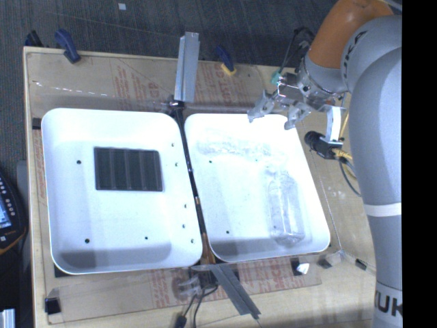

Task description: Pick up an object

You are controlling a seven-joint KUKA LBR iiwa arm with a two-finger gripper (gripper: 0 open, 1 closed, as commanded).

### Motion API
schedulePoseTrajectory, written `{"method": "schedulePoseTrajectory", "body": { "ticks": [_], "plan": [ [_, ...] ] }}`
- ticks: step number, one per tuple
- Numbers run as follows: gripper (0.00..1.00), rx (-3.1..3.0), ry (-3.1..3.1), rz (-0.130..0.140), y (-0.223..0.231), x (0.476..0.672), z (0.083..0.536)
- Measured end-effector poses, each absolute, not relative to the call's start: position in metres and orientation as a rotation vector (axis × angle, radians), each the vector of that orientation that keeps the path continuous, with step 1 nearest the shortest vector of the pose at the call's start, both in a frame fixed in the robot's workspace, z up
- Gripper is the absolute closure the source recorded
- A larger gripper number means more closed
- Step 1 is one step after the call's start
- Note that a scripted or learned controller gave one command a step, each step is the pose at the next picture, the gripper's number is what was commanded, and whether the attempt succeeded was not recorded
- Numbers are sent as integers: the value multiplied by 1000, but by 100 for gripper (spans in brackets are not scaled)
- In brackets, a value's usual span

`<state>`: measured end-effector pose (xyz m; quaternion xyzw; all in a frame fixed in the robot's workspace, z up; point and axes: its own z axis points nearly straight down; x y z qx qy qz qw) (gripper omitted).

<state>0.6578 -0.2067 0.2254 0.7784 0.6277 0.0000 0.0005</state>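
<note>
Camera view: the end effector (274, 114) hovers spread and empty above the right bin's (225, 248) far rim. The clear plastic bottle (283, 207) lies well apart; its transparent, rounded body may slip free.

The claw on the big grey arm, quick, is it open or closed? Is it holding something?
Claw: open, holding nothing, above the far edge of the right white bin; the clear plastic bottle lies inside the bin.

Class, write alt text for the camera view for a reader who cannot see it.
A grey arm's gripper hangs over the far rim of the right bin, where a clear bottle lies. The left bin holds a dark ribbed block.
</note>
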Motion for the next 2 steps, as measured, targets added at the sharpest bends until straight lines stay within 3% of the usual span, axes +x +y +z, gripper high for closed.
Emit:
{"method": "schedulePoseTrajectory", "body": {
  "ticks": [1,2],
  "plan": [
    [0,2751,1529,-7,-200,593,171],
    [0,2474,1940,-3,-197,548,243]
  ]
}}
